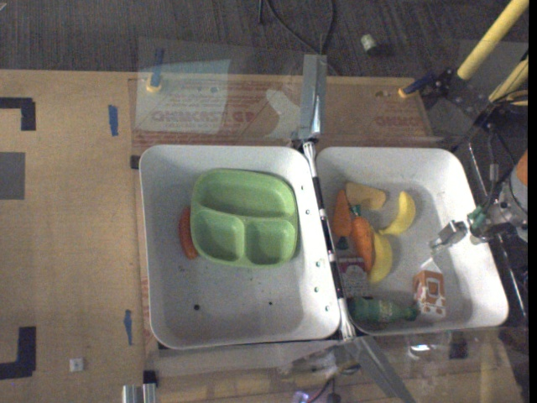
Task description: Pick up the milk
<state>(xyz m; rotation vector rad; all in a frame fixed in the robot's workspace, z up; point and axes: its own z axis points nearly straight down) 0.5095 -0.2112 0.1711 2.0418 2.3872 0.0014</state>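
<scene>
The tool point(453, 233) hangs over the right bin's point(470, 175) right edge; I cannot tell from this view whether it is released or clenched, and I see nothing in it. The milk point(430, 292), a small white and orange carton, lies in the near right part of the right bin, apart from the tool. Along that bin's near edge I see a green bottle point(382, 311). Against its left edge sit a small dark carton point(352, 274), a carrot point(362, 238) and two bananas point(403, 214). The left bin point(159, 250) holds a green divided tray point(245, 218).
</scene>
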